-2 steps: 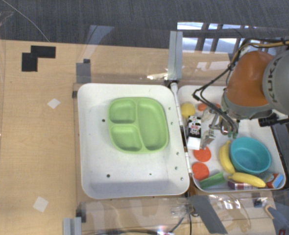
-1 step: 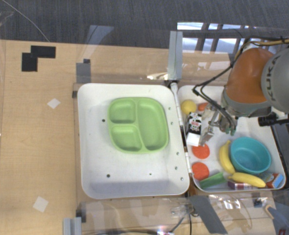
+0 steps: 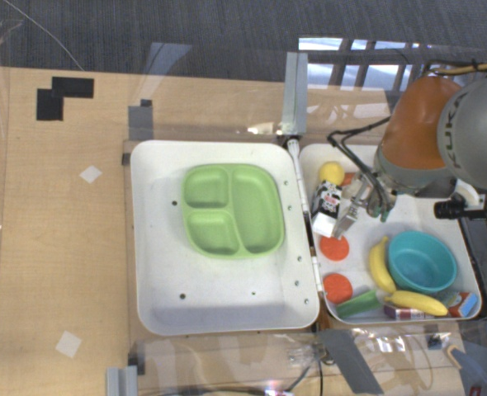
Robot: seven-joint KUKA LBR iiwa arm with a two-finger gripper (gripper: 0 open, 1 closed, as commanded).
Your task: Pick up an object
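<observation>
A: Reaching stage, judging by the pose. Gripper [image 3: 352,213] hanging low in the right bin [image 3: 472,264], just beside a small black-and-white object [image 3: 328,198] and a yellow ball [image 3: 332,172]. Nothing being held.

B: Fingers [image 3: 345,219] looking slightly parted, though hard telling from this slant. Other candidates lying nearby: bananas [image 3: 381,269], teal bowl [image 3: 423,261], orange discs [image 3: 335,248].

A: Next, probably calling for settling over one item, descending squarely, then closing. Green tray [image 3: 231,209] sitting alone in the left bin [image 3: 157,246].
</observation>
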